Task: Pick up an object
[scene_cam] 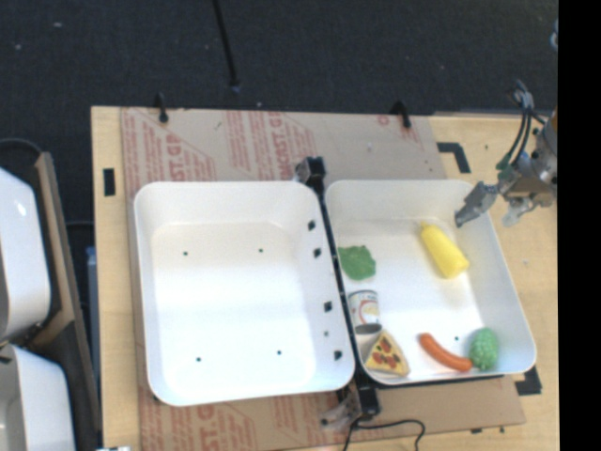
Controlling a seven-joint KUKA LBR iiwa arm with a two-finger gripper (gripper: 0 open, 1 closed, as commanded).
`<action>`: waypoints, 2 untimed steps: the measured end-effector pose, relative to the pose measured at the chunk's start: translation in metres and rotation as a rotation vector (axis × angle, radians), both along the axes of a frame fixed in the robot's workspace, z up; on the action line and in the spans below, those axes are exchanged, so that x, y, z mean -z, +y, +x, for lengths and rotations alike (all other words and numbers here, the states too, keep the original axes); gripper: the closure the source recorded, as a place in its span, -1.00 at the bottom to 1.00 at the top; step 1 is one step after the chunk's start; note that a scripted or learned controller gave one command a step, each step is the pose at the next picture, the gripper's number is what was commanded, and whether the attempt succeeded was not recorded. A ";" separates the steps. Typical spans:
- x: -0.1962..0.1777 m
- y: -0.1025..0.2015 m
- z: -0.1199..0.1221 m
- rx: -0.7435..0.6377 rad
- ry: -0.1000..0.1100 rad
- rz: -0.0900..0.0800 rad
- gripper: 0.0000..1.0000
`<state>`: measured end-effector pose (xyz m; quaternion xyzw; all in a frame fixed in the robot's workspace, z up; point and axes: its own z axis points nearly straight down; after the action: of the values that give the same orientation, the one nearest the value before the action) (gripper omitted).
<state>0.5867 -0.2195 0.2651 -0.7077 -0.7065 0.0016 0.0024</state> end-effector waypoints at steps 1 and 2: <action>-0.004 0.000 0.001 -0.001 -0.007 -0.002 -1.00; 0.047 0.009 0.005 -0.002 -0.002 0.000 -1.00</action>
<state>0.5922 -0.2106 0.2180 -0.7071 -0.7071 0.0009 0.0016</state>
